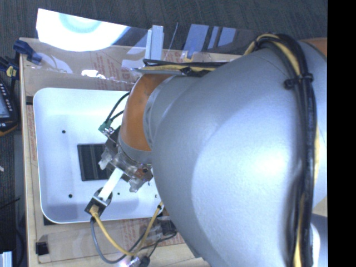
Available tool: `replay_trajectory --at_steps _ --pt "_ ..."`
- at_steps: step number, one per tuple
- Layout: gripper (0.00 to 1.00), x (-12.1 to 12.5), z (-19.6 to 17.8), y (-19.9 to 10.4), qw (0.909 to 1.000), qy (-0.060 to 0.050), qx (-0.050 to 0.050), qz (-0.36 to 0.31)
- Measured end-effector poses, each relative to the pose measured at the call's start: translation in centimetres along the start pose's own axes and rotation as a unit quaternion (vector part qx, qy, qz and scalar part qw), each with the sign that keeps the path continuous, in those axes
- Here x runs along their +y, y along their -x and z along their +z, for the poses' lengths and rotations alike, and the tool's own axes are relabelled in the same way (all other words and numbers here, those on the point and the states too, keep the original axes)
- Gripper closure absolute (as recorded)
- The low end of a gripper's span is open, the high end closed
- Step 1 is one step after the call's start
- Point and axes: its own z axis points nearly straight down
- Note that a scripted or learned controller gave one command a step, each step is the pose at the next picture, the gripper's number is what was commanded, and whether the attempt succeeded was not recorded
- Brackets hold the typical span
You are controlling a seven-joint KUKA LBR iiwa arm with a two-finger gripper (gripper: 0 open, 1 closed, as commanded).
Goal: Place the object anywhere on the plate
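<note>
From where I stand, the grey arm fills most of the right side, and its orange band shows just above the wrist, which hangs over the left white bin. The gripper sits at the end of that wrist as a cluster of metal parts low over the bin floor. I cannot tell whether it is spread or closed, because the wrist hardware masks its working end from this angle. A dark rectangular piece lies flat on the bin floor, about midway along the bin, just to the left of the gripper. Its right edge runs in under the wrist hardware, so I cannot say whether the two touch, and nothing visible shows it being gripped. Its surface looks faintly ribbed, but it is too dark to make out more. A white bar slants down and left from the wrist to a small black-and-yellow fitting near the bin's near wall. From there a yellow cable loops across the wooden worktop. A green connector with thin wires sits beside the orange band. The arm's bulk hides the bin's right-hand part and everything beyond it. At the far edge a bright, washed-out sheet glares, and a black device is cut off at the left.
</note>
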Motion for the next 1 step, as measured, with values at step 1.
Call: replay_trajectory --at_steps 1 --pt "1.0 1.21 4.05 1.09 0.992 0.0 0.001 0.126"
